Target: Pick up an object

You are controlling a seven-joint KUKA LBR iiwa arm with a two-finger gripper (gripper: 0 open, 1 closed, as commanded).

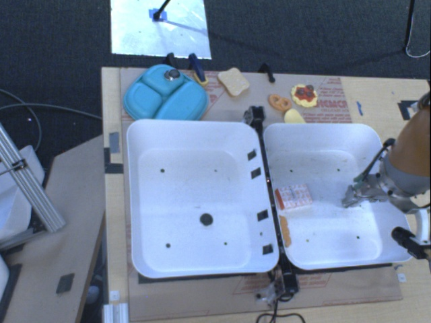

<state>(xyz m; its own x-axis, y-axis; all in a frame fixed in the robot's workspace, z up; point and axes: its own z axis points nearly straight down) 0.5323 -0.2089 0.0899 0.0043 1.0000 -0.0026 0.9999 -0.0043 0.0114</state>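
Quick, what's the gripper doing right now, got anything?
Gripper: low in the right bin, nothing seen in it; open or shut cannot be told.

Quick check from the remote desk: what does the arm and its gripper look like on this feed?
The arm enters from the right, showing an orange band with a grey section below it. A thin dark cable or rod runs along it toward the wrist. The gripper is small, grey and metallic, over the right bin.
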